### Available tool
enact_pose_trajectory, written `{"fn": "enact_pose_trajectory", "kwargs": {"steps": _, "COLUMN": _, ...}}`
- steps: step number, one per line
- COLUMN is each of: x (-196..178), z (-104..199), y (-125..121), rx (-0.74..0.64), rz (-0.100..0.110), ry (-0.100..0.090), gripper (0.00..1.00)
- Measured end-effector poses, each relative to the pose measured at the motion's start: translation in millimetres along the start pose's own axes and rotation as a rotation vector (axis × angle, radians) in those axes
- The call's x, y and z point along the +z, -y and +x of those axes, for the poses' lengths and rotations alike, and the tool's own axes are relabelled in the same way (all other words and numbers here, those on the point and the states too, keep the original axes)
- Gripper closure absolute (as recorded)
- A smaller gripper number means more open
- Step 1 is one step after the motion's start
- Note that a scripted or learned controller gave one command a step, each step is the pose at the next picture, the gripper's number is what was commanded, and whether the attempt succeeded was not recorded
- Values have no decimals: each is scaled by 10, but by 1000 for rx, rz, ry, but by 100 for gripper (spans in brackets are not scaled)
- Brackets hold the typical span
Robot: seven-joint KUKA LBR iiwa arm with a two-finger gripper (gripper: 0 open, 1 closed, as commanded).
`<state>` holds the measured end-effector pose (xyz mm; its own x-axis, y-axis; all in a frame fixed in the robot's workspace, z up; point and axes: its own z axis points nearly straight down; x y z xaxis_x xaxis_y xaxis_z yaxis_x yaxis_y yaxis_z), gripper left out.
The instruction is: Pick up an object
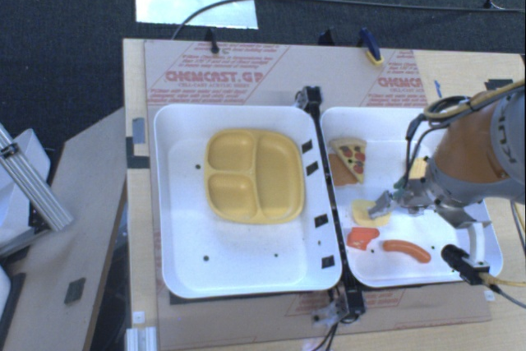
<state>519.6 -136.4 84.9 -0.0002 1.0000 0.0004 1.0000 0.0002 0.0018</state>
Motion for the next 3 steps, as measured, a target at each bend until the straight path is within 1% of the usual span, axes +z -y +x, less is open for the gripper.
{"fn": "enact_pose_trajectory", "kwargs": {"steps": 1, "x": -145, "z": 5, "y": -31, "rx": -1, "rz": -9, "ry": 0, "gripper": 100}}
{"fn": "enact_pose_trajectory", "kwargs": {"steps": 2, "x": -754, "z": -49, "y": -107, "rx": -4, "rz": -5, "ry": 3, "gripper": 100}}
{"fn": "enact_pose_trajectory", "kwargs": {"steps": 3, "x": -1292, "z": -52, "y": -124, "rx": -4, "rz": -5, "ry": 2, "gripper": 100}}
